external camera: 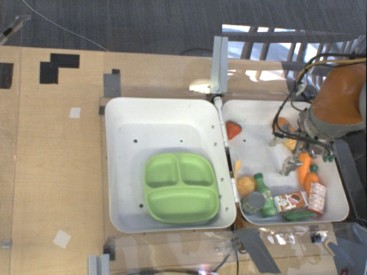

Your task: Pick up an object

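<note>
Over the right bin [344,211], at about three o'clock in the view, the grey arm with its orange band [343,93] reaches down, and the gripper [304,160] hangs low above a cluster of toy food. Whether it is released or clenched cannot be told from this angle; the wrist covers most of it.

Directly under the gripper lies an orange carrot-shaped toy [308,175], the likeliest thing to be picked. It looks like light, hard plastic, smooth and probably slippery, tapered, so a grip across its thicker middle should hold better than one near the tip. Just beside it at four o'clock sits a small red and white carton [316,197], light and boxy, easy to pinch across its flat sides.

Along the bin's six o'clock edge lie a green bottle [264,196], a grey round can [253,201], a flat snack packet [291,200], a dark green vegetable [298,215] and a tan round piece [246,184]. A red strawberry-like toy [233,130] sits apart at ten o'clock.

The left bin [120,153] holds a green divided plate [180,187].

A yellowish item [291,144] beside the wrist is partly covered and unclear.
</note>
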You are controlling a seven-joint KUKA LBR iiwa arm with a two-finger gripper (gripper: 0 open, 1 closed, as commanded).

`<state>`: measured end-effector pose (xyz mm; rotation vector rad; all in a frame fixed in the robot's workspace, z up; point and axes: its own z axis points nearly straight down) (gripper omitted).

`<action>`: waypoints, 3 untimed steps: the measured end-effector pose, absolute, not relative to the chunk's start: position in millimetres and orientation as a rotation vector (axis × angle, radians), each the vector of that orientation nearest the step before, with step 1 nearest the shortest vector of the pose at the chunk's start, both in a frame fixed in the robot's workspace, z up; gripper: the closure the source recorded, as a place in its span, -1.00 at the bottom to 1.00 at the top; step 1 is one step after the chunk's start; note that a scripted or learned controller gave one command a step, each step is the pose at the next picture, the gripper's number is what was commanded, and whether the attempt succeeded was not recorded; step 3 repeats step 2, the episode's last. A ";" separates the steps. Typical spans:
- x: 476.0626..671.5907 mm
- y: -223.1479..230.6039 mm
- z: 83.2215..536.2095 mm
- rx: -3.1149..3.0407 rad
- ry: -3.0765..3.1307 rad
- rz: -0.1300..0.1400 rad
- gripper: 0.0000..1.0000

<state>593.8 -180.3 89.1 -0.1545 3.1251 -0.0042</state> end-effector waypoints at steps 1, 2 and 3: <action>599.5 -179.5 105.0 -0.162 3.106 -0.011 1.00; 629.2 -139.6 210.4 -0.078 3.117 -0.004 1.00; 629.2 -139.6 210.4 -0.078 3.117 -0.004 1.00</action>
